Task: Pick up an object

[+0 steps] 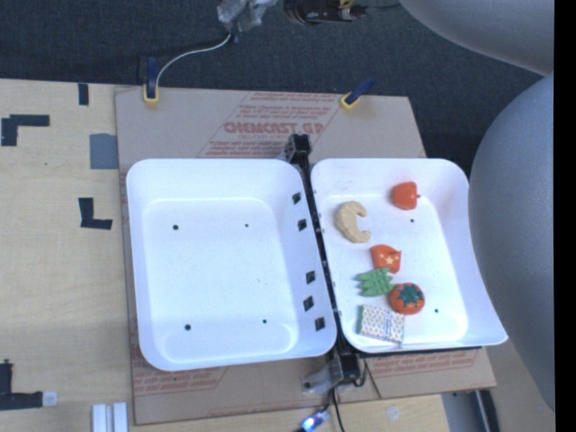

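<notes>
The gripper [245, 3] sits at the top edge of the camera view, raised well above the bench and blurred, beyond the far end of the bins; whether it is open or closed cannot be told, and nothing is seen in its grasp. The grey arm [517, 106] fills the right side of the view, curving from the top right corner down past the right bin [450, 174].

All the objects lie in that right bin. Nearest the far right corner is a small red tomato [405, 195]. Left of it, toward the divider, lies a tan croissant [353, 221]. Below that is a red-orange piece [385, 257], and just beneath it — touching or nearly so — a green leafy piece [375, 283]. Beside the leaf, to its right, sits a second red tomato with a green top [407, 298]. At the near edge of the bin lies a pale patterned packet [382, 323], just beside that tomato.

The left bin [148, 183] stands alongside, the two bins meeting at a black clipped seam [310, 241], both resting on a cardboard sheet [270, 120].
</notes>
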### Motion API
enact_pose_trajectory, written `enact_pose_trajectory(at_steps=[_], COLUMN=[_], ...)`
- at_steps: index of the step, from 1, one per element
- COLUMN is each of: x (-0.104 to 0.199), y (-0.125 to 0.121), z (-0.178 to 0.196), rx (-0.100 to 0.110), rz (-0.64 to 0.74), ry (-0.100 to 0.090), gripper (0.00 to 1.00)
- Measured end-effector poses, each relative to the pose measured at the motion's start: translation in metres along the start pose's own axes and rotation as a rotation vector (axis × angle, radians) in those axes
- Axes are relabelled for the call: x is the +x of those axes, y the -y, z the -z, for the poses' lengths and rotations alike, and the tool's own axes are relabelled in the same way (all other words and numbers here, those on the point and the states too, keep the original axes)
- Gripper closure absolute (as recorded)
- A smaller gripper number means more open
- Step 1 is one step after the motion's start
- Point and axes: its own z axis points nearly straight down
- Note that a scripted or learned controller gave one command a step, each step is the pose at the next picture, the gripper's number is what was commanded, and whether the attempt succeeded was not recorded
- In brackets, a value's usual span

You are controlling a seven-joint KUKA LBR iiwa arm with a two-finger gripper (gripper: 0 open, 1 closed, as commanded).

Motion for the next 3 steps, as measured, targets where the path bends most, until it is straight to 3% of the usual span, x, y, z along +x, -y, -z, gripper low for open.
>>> enact_pose_trajectory(at_steps=[3], x=[0.0147], y=[-0.0001], z=[0.0005], rx=[0.0], rz=[-0.003], ry=[0.001], gripper=[1.0])
